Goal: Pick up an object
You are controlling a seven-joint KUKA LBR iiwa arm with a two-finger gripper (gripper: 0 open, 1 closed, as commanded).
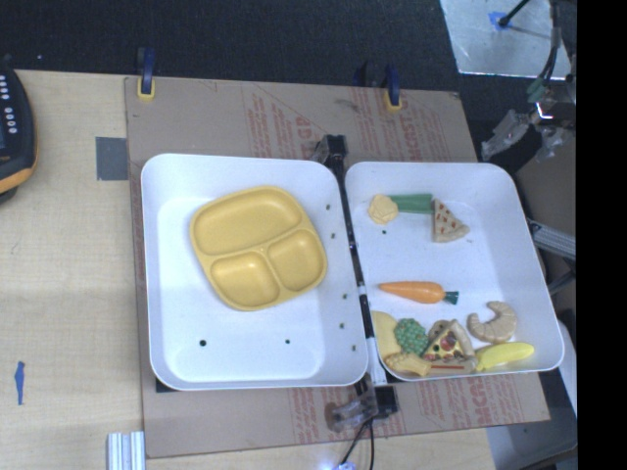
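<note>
Crowded toy food fills the right bin's near edge; a carrot lies mid-bin with open floor around. What may be the gripper sits beyond the far-right corner, its state unreadable.

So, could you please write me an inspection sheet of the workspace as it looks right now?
Surface: wooden bench with a cardboard sheet clamped under two white bins side by side.
Job's things: right bin holds toy food: leek, pizza slice, carrot, croissant, banana, and a crowded pile with broccoli in its near left corner.
Clutter: left bin holds a yellow divided plate.
Grippers: nothing seen.
Cables: a black cable at the near edge, between the bins.
Surroundings: dark floor, a dark device at the left edge, blue clamps on the far edge.
</note>
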